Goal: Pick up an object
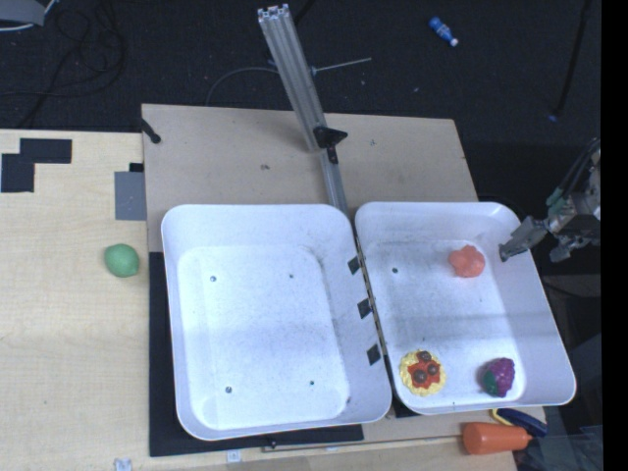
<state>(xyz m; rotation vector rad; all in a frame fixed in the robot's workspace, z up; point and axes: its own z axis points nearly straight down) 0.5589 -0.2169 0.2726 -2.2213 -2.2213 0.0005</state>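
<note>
At right bin (535, 292) rim: pincer (538, 238) state unclear; lumpy orange-red object (467, 261), knobbly purple grapes (498, 376) inside.

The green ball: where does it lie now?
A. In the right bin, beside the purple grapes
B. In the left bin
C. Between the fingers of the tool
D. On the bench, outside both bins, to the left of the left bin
D: the green ball rests on the light wooden bench, apart from the outer wall of the left bin.
</note>
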